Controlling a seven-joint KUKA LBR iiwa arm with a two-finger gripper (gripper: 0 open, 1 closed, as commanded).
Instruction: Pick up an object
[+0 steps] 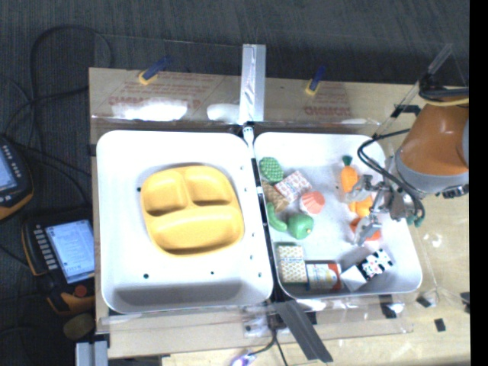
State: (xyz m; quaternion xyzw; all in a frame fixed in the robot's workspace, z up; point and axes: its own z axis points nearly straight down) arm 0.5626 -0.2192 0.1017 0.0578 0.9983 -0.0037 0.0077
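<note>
Along the front wall of the right bin (412,277), nearest the camera, lie a patterned box (290,262), a small can (323,274) on its side and a black-and-white spotted block (376,264), side by side in a row. Behind them, in the left half of that bin, a cluster sits close together: a green pepper (298,224), a pink-and-white round toy (312,202), a checkered red-and-white packet (293,184) and a green leafy piece (270,168) against the bin's left wall. Near the far right part of the bin stands an orange carrot (348,178) with a green top.

Reaching in from the right, the grey arm (433,152) with its orange band brings the tool (373,215) low over the right side of the right bin, just beside the carrot and above a small orange-red piece (357,223). Whether the tool is wide or narrow cannot be told, and nothing is clearly seen held in it.

Filling much of the left bin (114,204), a yellow compartment tray (192,208) lies flat. Both bins rest on the wooden worktop (183,90).
</note>
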